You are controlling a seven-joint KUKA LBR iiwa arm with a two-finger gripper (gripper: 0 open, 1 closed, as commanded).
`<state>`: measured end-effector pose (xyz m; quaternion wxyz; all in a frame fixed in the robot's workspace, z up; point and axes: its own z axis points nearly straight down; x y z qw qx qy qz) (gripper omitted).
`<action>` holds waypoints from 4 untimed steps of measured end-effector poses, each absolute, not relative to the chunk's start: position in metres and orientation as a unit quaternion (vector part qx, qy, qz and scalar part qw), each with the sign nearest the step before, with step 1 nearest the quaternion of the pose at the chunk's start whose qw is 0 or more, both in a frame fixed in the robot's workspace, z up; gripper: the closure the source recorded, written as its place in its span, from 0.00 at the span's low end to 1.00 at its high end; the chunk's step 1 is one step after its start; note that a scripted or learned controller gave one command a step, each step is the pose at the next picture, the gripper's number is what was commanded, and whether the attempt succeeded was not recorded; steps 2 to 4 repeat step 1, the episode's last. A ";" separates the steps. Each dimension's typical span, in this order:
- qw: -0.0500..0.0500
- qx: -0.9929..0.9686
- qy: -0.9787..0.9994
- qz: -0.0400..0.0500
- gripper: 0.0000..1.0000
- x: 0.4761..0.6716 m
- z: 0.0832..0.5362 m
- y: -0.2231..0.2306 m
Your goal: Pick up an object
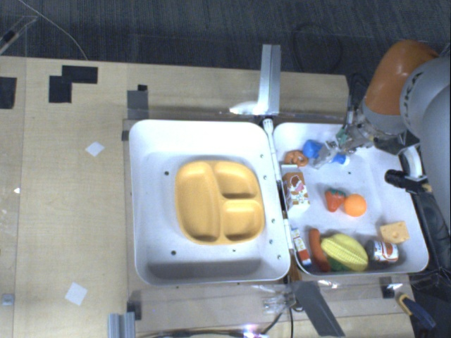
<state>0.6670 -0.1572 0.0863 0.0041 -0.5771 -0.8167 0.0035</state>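
Gripper (337, 148) low over blue toy (313, 149) in right bin (416, 210) (fingers' spread: cannot tell); center on toy, avoid pretzel (294, 158).

the grey arm (423, 104) is reaching in from the right, its orange band (394, 76) sitting above and right of the jaws. the wrist is angling down and leftward, ending in the gripper (343, 145), which is hanging low.
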 end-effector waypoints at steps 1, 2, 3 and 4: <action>0.010 -0.574 -0.819 0.006 1.00 0.665 0.096 -0.155; 0.010 -0.574 -0.819 0.006 1.00 0.665 0.096 -0.155; 0.010 -0.574 -0.819 0.006 1.00 0.665 0.096 -0.155; 0.010 -0.574 -0.819 0.006 1.00 0.665 0.096 -0.155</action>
